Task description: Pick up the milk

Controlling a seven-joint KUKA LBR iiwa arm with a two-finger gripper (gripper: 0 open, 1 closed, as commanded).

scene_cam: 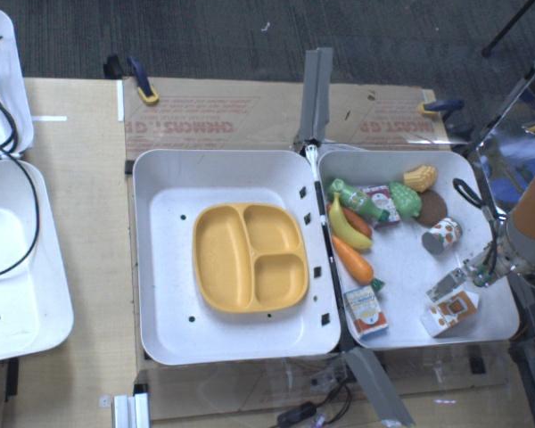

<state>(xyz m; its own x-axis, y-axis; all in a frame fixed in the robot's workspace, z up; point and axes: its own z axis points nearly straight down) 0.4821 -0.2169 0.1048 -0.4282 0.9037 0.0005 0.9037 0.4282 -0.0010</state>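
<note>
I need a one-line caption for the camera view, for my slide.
Gripper poised over a carton in the right bin; yellow divided plate in the left bin.

My arm (528, 217) comes in from the right edge of the view, with the orange band just showing there above my wrist, and it slants down and to the left. My gripper (452, 282) hangs low at the right end of the view, its metal fingers (445, 285) pointing down and leftward. Whether those fingers are spread or closed, I cannot tell from this angle.
</note>
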